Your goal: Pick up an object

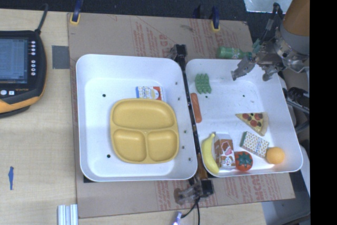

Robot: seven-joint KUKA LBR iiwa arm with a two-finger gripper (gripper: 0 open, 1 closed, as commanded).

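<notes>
My gripper (255, 70) hangs over the far right part of the right bin (231, 97), its two fingers spread apart with nothing between them. Below it in that bin lie a pizza slice (253, 121), a patterned cracker packet (255, 143), an orange (275, 155), a tomato (243, 161), a small brown carton (225, 153) and a banana (209, 153). A green toy (202, 83) and an orange hot dog (195, 107) lie along the bin's left side.
The left bin (89, 113) holds a yellow divided plate (144, 130) and a small white-blue carton (149, 93). A green object (229, 52) lies on the cardboard beyond the right bin. A teach pendant (18, 68) rests at the far left.
</notes>
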